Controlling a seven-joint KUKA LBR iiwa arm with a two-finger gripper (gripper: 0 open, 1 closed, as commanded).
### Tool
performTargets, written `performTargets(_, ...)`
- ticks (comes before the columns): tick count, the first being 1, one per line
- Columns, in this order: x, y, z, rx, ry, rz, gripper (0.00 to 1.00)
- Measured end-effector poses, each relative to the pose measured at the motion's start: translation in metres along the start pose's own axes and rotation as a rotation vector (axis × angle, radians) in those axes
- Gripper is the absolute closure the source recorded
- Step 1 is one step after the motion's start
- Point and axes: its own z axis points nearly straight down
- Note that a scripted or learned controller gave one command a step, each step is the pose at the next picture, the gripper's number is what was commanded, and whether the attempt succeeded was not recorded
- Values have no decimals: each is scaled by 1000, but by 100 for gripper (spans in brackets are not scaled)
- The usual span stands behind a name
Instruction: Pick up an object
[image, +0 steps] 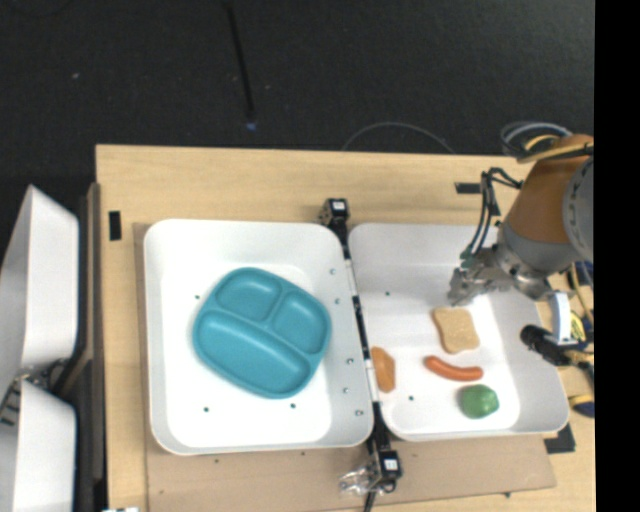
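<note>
Where two bins sit — left bin (160, 300) holds teal plate (262, 330), right bin (400, 250) bread (456, 329), sausage (453, 369) — fingers' (462, 287) state unclear.

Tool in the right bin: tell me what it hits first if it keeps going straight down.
Probably bare floor of the right bin: the tool points down just above the bread slice, which lies slightly nearer the camera. Depth is unclear.

In the right bin (400, 262), the upper left floor lies bare and open to approach, while the lower half is crowded by a slice of bread (456, 329), a red sausage (453, 369), a green ball-like item (479, 401) and an orange piece (383, 369) lying against the left wall. The gripper (466, 284) itself hangs just above the bread, blocking that side. In the left bin (170, 400), a blue divided plate (262, 331) takes the middle, leaving only a ring of bare floor along the walls.
</note>
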Motion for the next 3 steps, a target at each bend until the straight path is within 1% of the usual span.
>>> performTargets(1, 3, 3, -44, 9, 3, -10, 100)
performTargets(3, -2, -7, -140, 8, 2, -10, 100)
